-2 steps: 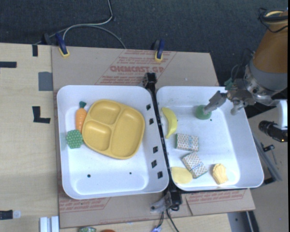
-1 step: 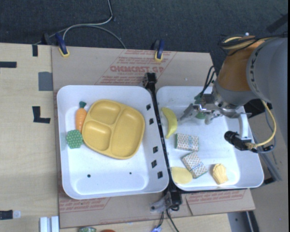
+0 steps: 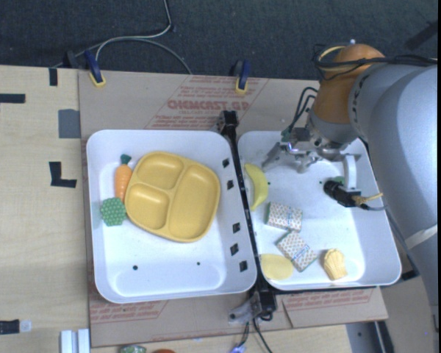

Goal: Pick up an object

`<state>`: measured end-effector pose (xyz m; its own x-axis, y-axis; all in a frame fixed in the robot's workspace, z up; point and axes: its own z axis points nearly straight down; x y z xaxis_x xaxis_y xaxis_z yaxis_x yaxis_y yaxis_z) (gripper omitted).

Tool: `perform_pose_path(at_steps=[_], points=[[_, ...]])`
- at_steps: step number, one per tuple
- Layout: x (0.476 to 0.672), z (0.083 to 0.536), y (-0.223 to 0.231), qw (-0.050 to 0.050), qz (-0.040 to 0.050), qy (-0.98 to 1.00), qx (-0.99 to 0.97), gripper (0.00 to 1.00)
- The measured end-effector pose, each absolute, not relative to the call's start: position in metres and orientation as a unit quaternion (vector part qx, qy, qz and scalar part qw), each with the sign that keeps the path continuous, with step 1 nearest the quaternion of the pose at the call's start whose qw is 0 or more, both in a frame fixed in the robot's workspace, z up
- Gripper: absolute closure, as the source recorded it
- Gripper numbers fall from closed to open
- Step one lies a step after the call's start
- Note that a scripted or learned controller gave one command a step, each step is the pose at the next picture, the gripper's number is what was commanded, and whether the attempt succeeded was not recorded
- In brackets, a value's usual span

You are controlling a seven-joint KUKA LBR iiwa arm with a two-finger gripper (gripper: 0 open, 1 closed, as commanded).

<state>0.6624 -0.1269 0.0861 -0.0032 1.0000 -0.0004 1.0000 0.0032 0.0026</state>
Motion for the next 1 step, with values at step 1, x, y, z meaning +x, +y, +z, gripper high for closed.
perform_pose_path(at_steps=[1], points=[[0.6693,0.1860,-0.0869,0.001,0.0010,0.708,0.706,0.00]])
